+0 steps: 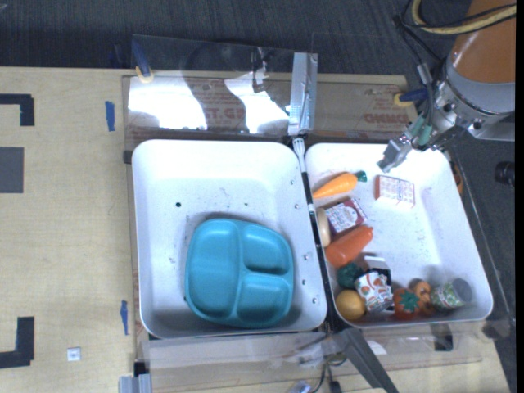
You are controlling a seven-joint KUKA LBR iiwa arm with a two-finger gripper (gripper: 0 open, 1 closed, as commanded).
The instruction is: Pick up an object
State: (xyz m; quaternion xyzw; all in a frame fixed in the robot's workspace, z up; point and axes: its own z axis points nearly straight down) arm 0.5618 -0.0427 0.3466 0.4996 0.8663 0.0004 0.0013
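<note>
**Nothing lifted yet**

Wooden bench carries two white bins. Nearest, at six o'clock in the right bin, sit a lemon, small carton and can. Further up lie carrots and a flat card. A blue tray fills the left bin. Farthest, at one o'clock, the gripper hovers just beside the card; whether its jaws are apart I cannot tell. The whole pickup remains.

Left bin: blue divided tray fills near half; far half is bare floor, free to reach. Right bin: carrots, packets & small items crowd left wall + near edge. Bare floor mid-right. Card lies at far end, under gripper.
</note>
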